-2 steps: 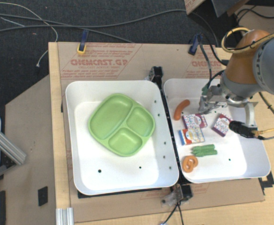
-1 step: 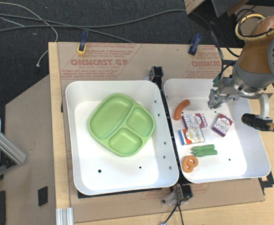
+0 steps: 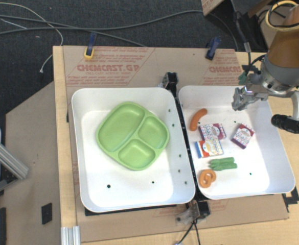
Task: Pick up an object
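Grey arm (image 3: 284, 70) (orange band above wrist), dull metal at its tip.

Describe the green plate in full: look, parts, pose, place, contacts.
The green plate looks like matte light-green plastic, a rounded square with three compartments: one large along its upper left, two smaller on its right and lower sides. All three hold nothing. It lies flat, turned diagonally, near the middle of the left bin, resting on the bin floor. Nothing else touches it.

My arm (image 3: 286, 50): grey, orange band
Tray (image 3: 133, 135): light green (three sections)
Bins (image 3: 90, 188): white
Sausage (image 3: 198, 118): orange
Beans (image 3: 223, 163): green
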You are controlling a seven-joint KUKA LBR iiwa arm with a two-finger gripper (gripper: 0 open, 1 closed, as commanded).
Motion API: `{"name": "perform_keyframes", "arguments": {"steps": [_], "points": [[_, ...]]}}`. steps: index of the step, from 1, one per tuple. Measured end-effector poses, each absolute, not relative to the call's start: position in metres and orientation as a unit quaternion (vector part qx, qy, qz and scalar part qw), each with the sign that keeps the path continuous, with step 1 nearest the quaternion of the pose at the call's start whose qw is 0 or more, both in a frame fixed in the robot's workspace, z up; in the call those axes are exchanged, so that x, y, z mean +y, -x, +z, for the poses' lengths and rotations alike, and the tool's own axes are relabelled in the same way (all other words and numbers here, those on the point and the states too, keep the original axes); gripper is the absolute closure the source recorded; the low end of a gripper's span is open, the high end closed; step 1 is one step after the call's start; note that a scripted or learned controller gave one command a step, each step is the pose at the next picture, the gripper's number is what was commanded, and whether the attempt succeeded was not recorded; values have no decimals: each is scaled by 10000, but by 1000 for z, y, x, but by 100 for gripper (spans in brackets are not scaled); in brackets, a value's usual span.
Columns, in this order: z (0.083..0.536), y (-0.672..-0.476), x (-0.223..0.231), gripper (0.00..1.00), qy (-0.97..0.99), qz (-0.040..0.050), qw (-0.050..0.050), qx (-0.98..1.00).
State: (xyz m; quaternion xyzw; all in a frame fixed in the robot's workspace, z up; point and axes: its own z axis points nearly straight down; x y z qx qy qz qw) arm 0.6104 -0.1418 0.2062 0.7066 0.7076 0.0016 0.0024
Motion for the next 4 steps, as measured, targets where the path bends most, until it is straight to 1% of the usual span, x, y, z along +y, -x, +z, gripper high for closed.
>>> {"name": "perform_keyframes", "arguments": {"steps": [1,2,3,4], "points": [[260,-612,-142,100,-7067,18,27,7075],[264,-608,-93,100,-7052,5,-11,7090],[259,-603,-47,100,-7053,1,-16,7089],[241,-605,4,100,-7051,-5,-23,7091]]}}
